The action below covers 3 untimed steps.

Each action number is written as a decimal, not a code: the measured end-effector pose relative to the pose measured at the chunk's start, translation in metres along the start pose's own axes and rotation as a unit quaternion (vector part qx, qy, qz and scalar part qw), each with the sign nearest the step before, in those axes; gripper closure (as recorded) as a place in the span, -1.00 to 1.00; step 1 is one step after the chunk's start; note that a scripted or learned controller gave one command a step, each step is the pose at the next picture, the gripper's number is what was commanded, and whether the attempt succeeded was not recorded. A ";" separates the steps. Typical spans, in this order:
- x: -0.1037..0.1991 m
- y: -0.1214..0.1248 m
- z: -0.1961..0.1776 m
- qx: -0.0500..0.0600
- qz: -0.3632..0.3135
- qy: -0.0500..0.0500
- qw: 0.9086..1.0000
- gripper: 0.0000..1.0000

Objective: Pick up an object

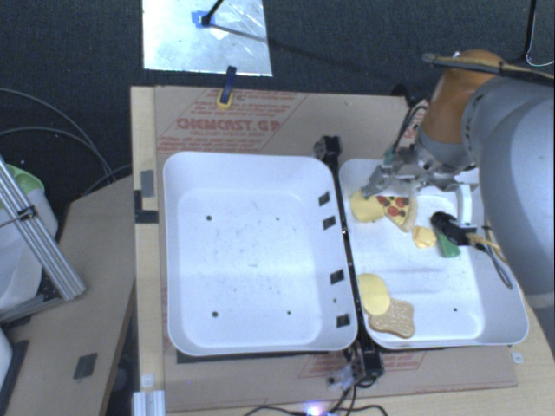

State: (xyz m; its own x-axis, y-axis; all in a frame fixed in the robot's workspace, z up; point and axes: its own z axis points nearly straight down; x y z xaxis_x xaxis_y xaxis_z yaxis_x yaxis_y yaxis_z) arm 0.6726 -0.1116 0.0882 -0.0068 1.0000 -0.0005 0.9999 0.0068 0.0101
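My arm [512,146]: smooth grey rounded casing, orange band [451,94] above the wrist, thin cables beside it, small metal gripper [386,178].

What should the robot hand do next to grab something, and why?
Probably lower straight down a little. The gripper sits over the far end of the right bin, right above the toy pizza slice and the yellow piece beside it, so those are the nearest things to try for.
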 end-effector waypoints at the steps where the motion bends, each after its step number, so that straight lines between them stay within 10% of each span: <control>1: 0.002 -0.032 0.001 0.002 0.003 -0.001 1.000 -1.00; 2: 0.002 -0.030 -0.009 0.001 0.001 -0.001 1.000 1.00; 3: -0.017 -0.093 -0.010 0.006 0.005 0.000 1.000 1.00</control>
State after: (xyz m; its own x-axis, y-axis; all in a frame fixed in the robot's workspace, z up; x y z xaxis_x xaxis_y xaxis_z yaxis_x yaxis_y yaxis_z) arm 0.5795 -0.1289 0.0976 0.0024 1.0000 0.0002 1.0000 -0.0024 -0.0026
